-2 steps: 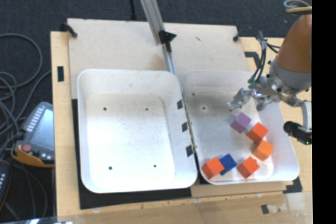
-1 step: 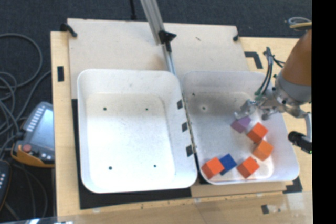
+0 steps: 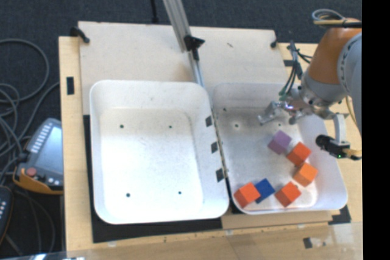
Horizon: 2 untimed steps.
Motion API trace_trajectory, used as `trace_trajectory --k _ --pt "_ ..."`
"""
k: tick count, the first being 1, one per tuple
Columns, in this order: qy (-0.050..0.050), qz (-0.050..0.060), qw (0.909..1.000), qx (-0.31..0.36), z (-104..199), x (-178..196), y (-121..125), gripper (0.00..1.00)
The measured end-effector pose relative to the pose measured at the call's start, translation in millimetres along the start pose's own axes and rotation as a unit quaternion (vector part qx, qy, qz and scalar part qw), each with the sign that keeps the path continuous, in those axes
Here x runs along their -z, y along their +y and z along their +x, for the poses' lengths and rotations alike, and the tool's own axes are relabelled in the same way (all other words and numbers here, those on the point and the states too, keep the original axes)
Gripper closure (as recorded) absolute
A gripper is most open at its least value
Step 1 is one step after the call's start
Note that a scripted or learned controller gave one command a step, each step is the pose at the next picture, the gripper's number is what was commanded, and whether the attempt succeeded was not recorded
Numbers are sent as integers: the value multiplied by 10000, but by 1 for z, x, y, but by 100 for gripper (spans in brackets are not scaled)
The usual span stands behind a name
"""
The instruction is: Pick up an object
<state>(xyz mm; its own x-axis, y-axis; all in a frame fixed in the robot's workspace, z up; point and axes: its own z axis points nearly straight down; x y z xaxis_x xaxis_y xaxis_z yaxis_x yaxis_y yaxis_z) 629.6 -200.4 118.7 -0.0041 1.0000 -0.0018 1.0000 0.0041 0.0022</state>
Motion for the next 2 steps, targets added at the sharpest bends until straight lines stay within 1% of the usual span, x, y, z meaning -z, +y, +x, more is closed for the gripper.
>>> trace_trajectory --k 1,2 --pt "1 15 10000 -26 19 -22 -44 0" --pt "-6 -15 10000 -39 17 -10 -41 100"
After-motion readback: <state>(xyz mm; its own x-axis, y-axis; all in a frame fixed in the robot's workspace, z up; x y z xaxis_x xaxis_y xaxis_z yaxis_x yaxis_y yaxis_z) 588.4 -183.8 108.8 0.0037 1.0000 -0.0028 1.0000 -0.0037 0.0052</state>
